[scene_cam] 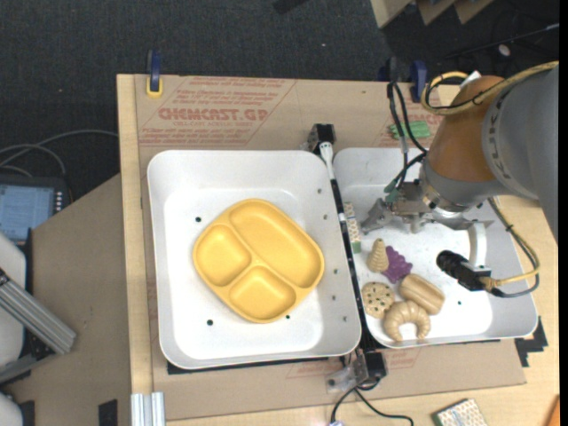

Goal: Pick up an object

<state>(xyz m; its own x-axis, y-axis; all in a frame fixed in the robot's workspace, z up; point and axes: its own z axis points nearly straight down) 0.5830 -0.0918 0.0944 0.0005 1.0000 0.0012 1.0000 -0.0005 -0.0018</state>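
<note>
Camera view is showing the gripper point(401, 209) hanging over the right bin point(506, 322), above the food toys; whether it is clenched or released, I cannot tell. Just below it are lying a ridged cone point(380, 256), purple grapes point(397, 263), a cookie point(376, 298), a bread roll point(422, 292) and a croissant point(407, 319). A glossy yellow divided plate point(257, 259) is sitting in the left bin point(177, 327).
</note>
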